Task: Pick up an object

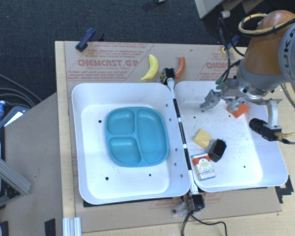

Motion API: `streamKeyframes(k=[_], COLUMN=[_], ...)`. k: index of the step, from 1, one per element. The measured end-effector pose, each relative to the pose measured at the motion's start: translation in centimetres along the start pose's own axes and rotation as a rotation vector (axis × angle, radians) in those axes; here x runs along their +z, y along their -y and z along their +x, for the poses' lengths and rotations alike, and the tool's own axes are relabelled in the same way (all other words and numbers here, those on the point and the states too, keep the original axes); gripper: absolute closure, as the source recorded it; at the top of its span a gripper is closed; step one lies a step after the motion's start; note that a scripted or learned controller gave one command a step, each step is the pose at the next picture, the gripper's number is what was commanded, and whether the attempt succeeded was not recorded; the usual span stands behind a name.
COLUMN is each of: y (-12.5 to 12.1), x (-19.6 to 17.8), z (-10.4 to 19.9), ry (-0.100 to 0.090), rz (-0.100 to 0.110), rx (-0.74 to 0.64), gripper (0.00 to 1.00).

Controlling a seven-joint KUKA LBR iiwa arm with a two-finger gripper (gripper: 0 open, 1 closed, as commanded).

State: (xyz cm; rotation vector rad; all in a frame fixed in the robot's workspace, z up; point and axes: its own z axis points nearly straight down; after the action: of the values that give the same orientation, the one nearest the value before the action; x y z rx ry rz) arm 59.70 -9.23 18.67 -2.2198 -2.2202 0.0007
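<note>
My gripper (222, 103) hangs over the back of the right bin (265, 178) with its fingers spread open and nothing between them. One grey finger (209, 101) points to the left. A small orange piece (240, 110) lies just right of the other finger; whether they touch I cannot tell. Nearer the front of this bin are a yellow block (202, 137), a black object (217, 150) beside it, and a small red and white box (204, 167) near the front left corner.
The left bin (88, 107) holds a blue divided plate (136, 135). Behind the bins on the cardboard lie a banana (150, 68), an orange sausage-shaped thing (180, 67) and a blue object (86, 39). A divider rail (179, 127) runs between the bins.
</note>
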Motion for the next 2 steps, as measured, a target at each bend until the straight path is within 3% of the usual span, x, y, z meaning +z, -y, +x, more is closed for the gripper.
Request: streamKeyframes(k=[1,2], y=[-6.9,-7.0], x=[10.3,9.1], z=[-3.5,-3.5], ry=[0.001,0.003], rz=[0.000,-0.005], rx=[0.000,-0.001], gripper=[0.00,1.00])
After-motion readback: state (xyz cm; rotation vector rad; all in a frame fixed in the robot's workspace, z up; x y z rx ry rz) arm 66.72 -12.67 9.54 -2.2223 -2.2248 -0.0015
